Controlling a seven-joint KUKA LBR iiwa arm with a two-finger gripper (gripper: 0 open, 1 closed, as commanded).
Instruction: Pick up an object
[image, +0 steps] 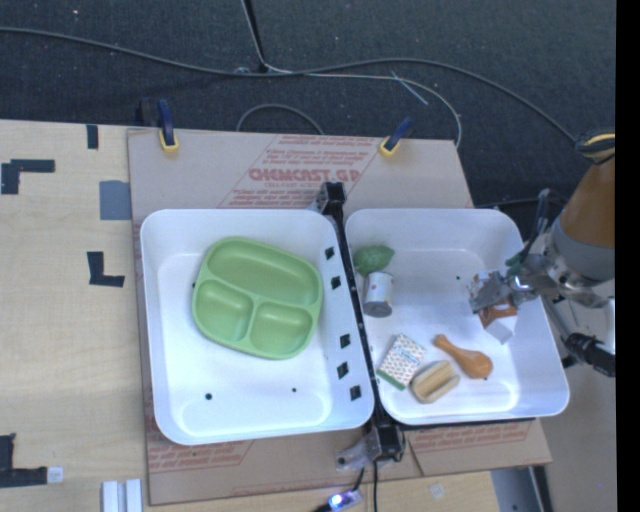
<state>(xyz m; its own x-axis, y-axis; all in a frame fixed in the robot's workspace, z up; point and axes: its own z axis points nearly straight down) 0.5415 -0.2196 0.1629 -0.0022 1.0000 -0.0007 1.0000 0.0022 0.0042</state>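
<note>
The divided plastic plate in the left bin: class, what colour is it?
Light green: the divided plastic plate shows best in the camera view.

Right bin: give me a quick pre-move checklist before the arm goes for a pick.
1. Gripper over the right bin, near its right wall: ok.
2. Jaws open or shut: cannot tell, they blur against a small orange-and-white thing under them.
3. Anything held already: cannot tell.
4. Targets lying apart: partly ok. The orange drumstick touches the bread roll, which lies against the patterned packet; the small can sits just below the green lump.
5. Green divided plate lies alone in the left bin, away from the arm: ok.
</note>
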